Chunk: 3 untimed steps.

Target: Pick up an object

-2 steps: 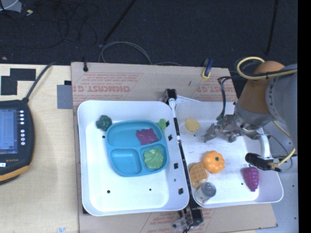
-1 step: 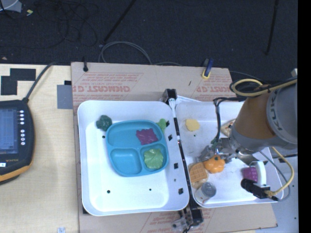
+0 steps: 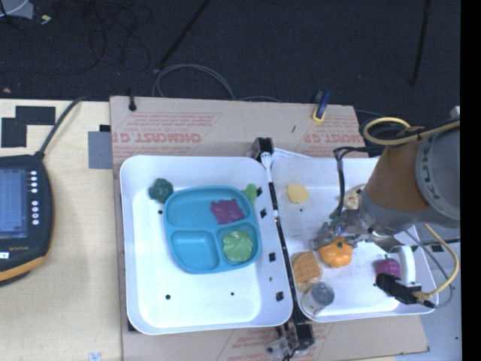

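In the right bin [image 3: 353, 307] an orange pumpkin-like toy [image 3: 336, 255] lies near the middle. My gripper [image 3: 331, 236] hangs right over its upper edge, and the grey and orange arm [image 3: 406, 183] comes in from the right. The gripper body hides the contact with the toy. Around it lie a yellow piece [image 3: 297, 193], a tan waffle-like square [image 3: 306, 268], a grey round piece [image 3: 322, 295] and a magenta piece [image 3: 388, 265].
The left bin [image 3: 143, 292] holds a blue divided tray [image 3: 197, 235] with a magenta piece [image 3: 228, 211] and a light green piece [image 3: 237, 244]. A dark green broccoli [image 3: 160, 190] lies by the tray. A teach pendant [image 3: 19, 213] sits far left. Cables run along the right bin's far side.
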Each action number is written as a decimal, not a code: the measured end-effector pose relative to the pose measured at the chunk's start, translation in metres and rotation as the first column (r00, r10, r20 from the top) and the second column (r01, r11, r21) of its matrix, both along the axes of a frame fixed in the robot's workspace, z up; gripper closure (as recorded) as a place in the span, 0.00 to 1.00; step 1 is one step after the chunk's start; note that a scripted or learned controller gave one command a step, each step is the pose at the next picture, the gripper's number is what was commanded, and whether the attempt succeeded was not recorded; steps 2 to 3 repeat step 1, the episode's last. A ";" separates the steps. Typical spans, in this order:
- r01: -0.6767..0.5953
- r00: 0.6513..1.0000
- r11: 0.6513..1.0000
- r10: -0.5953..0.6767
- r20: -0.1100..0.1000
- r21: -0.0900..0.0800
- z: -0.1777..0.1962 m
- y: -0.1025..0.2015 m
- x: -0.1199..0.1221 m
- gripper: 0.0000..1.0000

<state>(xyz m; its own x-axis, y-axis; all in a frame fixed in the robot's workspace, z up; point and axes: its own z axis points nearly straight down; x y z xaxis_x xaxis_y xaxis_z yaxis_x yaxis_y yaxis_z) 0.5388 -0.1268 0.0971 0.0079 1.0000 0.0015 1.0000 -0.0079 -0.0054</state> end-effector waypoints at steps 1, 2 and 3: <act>-0.015 1.000 1.000 0.015 0.011 0.001 0.096 0.081 0.017 1.00; -0.015 1.000 1.000 0.015 0.011 0.001 0.096 0.081 0.017 1.00; -0.015 1.000 1.000 0.015 0.011 0.001 0.096 0.081 0.017 1.00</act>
